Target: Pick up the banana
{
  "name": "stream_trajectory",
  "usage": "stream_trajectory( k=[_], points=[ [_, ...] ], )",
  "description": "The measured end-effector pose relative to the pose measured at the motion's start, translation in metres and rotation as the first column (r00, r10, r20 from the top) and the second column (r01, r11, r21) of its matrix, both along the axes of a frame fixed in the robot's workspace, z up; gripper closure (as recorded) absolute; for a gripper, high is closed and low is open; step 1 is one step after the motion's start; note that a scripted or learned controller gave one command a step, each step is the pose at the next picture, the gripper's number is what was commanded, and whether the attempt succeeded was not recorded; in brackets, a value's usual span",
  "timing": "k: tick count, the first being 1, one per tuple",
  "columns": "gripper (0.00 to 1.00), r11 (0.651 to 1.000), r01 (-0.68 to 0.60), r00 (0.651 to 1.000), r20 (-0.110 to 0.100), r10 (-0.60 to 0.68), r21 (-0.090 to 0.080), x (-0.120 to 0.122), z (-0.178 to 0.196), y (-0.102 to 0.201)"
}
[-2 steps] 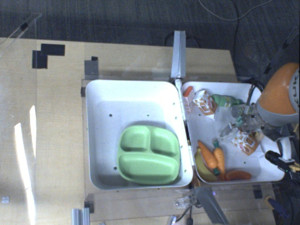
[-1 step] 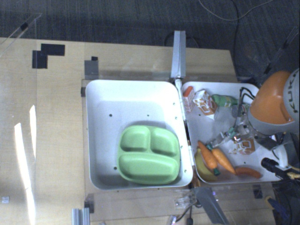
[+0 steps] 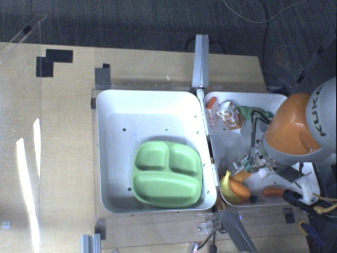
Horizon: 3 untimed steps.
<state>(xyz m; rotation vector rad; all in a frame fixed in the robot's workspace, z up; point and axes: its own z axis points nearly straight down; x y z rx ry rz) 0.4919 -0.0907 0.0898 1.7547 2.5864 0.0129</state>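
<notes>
- the banana (image 3: 225,185) lies in the right bin (image 3: 274,100), in its near-left corner, against the wall between the two bins.
- the jaws (image 3: 251,165) sit just beside the banana, at about 2 o'clock from it; how wide they stand cannot be told, and the banana is not between them.
- an orange fruit (image 3: 239,189) touches the banana at its 3 o'clock side.
- white letters "ku" can be read on the grey arm (image 3: 322,109).
- a green divided plate (image 3: 168,174) rests in the left bin (image 3: 121,115) on the worktop (image 3: 52,157).
</notes>
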Motion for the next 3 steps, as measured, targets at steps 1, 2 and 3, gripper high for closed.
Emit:
stream_trajectory(
  k=[1,2,3],
  points=[
    [1.00,1.000,-0.001,1.000,0.005,0.001,0.003,0.003,0.011,0.002],
    [0.00,1.000,0.000,1.000,0.005,0.000,0.003,0.002,0.011,0.002],
    [0.00,0.997,0.079,0.997,-0.008,-0.079,0.003,0.046,-0.001,0.000]
  ],
)
